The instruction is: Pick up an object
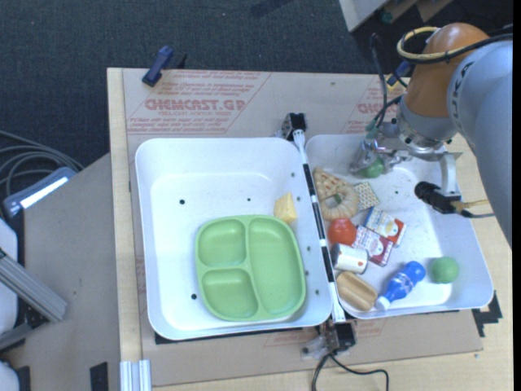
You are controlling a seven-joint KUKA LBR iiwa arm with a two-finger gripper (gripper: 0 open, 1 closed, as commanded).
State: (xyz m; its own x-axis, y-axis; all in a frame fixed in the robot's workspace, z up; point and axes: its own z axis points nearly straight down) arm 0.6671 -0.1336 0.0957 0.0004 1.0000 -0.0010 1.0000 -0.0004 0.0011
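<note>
The gripper [373, 163] hangs low over the far corner of the right bin [468, 287], beneath the grey arm's orange band [444, 72]; a small green object [372, 169] sits at its tip, seemingly between the metal parts, but whether it is clamped or merely lying underneath cannot be told at this size. Just beside the tip, toward the divider, lie a pretzel-patterned biscuit [330, 187] and a pale checked wrapper [364, 194]. Further down the same bin follow a red tomato-like ball [342, 232], a red-and-white carton [381, 236], a white cup with a red band [352, 260], a bread-roll toy [356, 291], a blue bottle [404, 282] and a green ball [444, 270], the first several packed close and some touching. A black fitting [435, 197] projects from the arm over the bin's right side. The left bin [163, 169] bears a green divided plate [248, 267] and a yellow cheese wedge [286, 208] near the divider. Judged from this arrangement, the chief risk is a failed or shallow grasp: the green object is small and rounded, so a contact off its centre could squeeze it out sideways as the gripper rises. The bin's corner wall stands close, and a low approach could catch the rim or nudge the biscuit beside it.
</note>
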